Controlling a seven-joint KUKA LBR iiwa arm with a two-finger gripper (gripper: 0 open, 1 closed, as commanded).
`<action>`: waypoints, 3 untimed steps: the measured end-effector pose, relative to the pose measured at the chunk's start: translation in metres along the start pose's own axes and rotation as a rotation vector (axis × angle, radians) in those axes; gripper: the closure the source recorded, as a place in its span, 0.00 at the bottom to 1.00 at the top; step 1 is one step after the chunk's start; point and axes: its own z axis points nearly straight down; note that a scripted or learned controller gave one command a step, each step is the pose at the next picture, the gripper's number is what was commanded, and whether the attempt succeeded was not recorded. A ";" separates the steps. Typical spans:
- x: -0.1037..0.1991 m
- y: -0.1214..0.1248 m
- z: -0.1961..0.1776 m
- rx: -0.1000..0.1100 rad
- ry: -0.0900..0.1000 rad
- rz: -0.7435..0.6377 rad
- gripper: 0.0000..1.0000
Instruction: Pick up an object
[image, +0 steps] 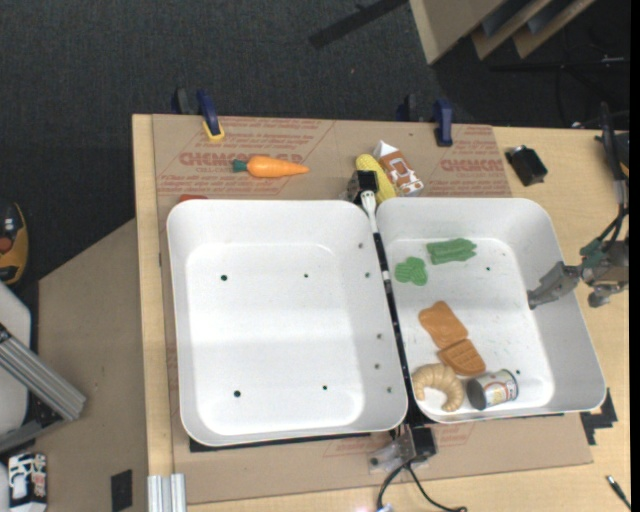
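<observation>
The right bin (560, 385) holds a flat green piece (450, 250), a smaller round green piece (410, 270), two brown toast slices (442, 322) (462, 356), a croissant (440, 388) and a small can (493, 388) lying on its side. My gripper (562, 283) reaches in from the right edge, over the right bin's right rim. It hangs apart from all the objects, and nothing shows in it.
The left bin (200, 230) sits beside the right one. Behind the bins on the board lie a carrot (272, 168), a yellow banana-like toy (370, 172) and a small orange box (400, 172). Blue clamps (210, 115) (442, 120) grip the back edge.
</observation>
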 end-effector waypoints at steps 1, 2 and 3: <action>0.000 0.001 -0.011 -0.003 -0.001 -0.001 1.00; -0.014 0.001 -0.157 -0.019 -0.008 -0.001 1.00; 0.033 0.001 -0.268 -0.016 -0.003 -0.006 1.00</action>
